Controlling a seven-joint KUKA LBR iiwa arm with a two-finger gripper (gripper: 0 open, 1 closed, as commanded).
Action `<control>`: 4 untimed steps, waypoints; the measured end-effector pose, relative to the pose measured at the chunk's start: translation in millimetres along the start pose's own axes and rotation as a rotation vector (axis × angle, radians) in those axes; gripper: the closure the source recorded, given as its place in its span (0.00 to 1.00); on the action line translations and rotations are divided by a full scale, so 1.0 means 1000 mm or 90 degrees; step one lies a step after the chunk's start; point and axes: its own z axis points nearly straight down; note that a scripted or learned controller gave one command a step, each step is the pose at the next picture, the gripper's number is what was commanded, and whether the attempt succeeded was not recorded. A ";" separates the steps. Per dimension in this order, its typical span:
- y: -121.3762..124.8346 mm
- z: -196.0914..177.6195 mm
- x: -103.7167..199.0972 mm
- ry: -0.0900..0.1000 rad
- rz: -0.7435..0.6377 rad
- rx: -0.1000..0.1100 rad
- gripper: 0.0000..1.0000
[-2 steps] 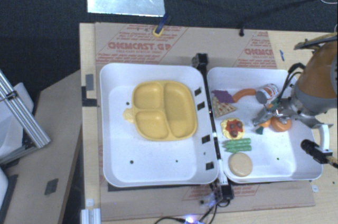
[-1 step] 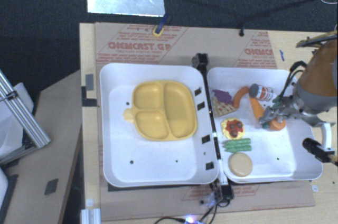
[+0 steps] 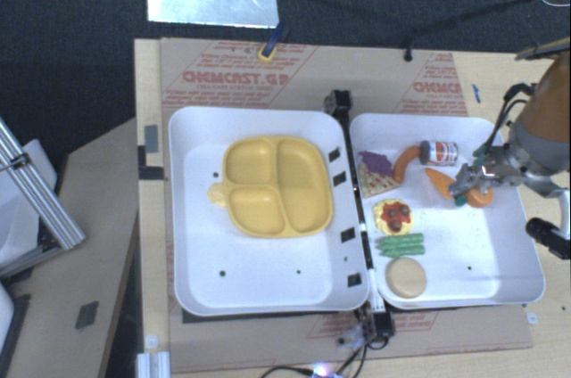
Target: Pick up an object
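Note:
The right bin [image 3: 508, 278] holds several toy foods. An orange carrot [image 3: 439, 180] lies near its right side, and my gripper [image 3: 466, 187] hangs over the carrot's right end, hiding part of it. A small red-and-white can [image 3: 440, 153] and an orange sausage [image 3: 406, 162] lie just left of the gripper. Further left are a purple piece [image 3: 376, 161] and a waffle [image 3: 376, 182]. Below them sit a small pizza [image 3: 393, 215], green beans [image 3: 400, 244] and a tan round bun [image 3: 406, 276].
The left bin [image 3: 196, 278] holds a yellow divided plate [image 3: 272, 187]. A black divider with clips [image 3: 352, 198] runs between the bins. The arm [image 3: 544, 135] enters from the right over the right bin's edge.

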 end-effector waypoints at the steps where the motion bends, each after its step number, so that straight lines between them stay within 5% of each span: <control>1: -0.005 -0.049 0.006 0.000 -0.001 0.000 1.00; 2: -0.004 -0.076 0.006 0.000 -0.001 0.001 1.00; 4: 0.014 -0.092 0.107 0.002 -0.004 0.002 1.00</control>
